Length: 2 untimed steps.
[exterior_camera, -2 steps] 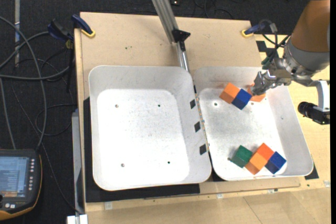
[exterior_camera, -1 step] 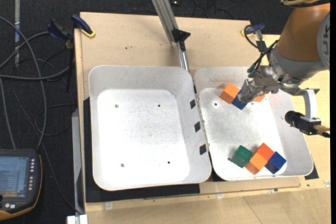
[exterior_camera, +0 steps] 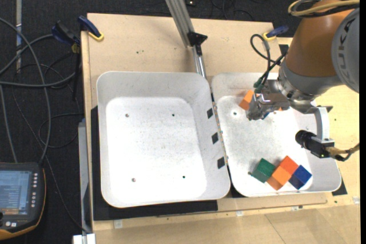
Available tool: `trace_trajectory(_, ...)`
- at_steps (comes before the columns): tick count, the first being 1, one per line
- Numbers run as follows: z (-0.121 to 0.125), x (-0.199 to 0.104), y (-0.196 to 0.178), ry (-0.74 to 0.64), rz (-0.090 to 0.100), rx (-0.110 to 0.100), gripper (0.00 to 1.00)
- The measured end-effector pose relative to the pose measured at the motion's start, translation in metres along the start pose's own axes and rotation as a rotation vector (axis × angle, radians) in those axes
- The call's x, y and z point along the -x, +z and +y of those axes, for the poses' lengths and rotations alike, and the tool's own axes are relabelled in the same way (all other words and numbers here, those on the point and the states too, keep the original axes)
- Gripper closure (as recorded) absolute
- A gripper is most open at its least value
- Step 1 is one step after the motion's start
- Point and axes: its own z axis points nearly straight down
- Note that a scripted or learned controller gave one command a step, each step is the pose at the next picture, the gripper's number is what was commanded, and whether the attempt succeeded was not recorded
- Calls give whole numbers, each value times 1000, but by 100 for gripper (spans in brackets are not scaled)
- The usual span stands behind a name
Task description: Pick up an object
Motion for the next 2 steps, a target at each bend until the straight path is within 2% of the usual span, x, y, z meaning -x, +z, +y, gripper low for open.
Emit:
trace_trajectory(1,-14,-53,12,-1,0,-1,100)
trace_trajectory(2,-21,-110,3,-3,1,3,100)
